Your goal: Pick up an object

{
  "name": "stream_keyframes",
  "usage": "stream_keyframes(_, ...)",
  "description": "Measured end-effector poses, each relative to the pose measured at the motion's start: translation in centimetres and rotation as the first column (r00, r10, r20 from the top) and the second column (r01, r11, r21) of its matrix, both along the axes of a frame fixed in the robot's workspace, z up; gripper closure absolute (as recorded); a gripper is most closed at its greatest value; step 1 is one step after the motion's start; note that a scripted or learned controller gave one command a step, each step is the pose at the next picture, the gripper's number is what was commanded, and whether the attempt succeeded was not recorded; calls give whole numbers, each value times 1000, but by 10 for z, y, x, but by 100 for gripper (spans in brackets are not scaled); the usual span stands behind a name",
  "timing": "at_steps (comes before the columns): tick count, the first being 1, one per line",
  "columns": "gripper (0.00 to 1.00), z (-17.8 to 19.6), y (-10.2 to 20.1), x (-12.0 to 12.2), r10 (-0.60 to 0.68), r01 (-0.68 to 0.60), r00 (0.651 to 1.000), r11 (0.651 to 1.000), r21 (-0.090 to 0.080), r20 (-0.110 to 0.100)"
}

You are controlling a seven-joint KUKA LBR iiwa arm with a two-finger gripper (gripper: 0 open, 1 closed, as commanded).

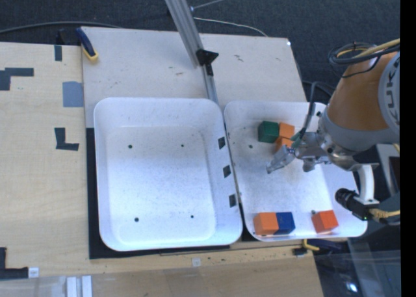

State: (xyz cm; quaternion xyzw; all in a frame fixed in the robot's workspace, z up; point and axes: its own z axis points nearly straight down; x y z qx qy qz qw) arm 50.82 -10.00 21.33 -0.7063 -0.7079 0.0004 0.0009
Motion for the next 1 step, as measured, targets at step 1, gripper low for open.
stream_keyframes(1,0,-125,-22,52,-1,1,1000,1000,-2,-1)
